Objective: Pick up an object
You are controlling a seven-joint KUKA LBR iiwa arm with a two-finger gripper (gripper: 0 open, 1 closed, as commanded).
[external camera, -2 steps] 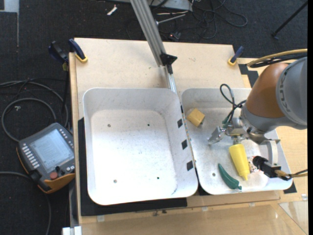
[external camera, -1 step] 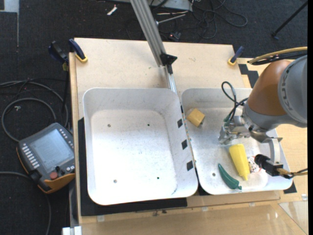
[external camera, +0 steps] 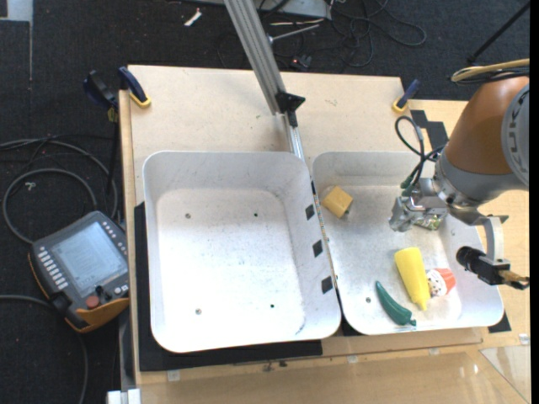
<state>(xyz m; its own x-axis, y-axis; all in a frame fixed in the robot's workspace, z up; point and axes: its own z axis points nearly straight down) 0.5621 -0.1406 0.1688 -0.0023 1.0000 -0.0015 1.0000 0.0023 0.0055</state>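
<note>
- Camera view, looking down at a slant: a pale wooden surface (external camera: pixel 219 108) carried two shallow white bins side by side, the left bin (external camera: pixel 168 326) and the right bin (external camera: pixel 354 171).
- The grey arm with its orange band (external camera: pixel 493 133) reached in from the right and ended over the upper right part of the right bin.
- The hand (external camera: pixel 413 215) sat low in that bin, metallic and pointing down; how far its fingers stood apart could not be told, and nothing could be seen between them.
- A small tan block (external camera: pixel 338 201) lay in the right bin to the left of the hand, apart from it, near the wall shared with the left bin.
- A yellow object (external camera: pixel 412 277), long and rounded, lay nearer the camera than the hand, not touching it.
- A small red and white object (external camera: pixel 440 282) lay touching the yellow one on its right.
- A green curved object (external camera: pixel 392 302) lay by the bin's near edge, just left of the yellow one.
- A grey and orange control pendant (external camera: pixel 80 268) lay on the dark floor left of the surface.
</note>
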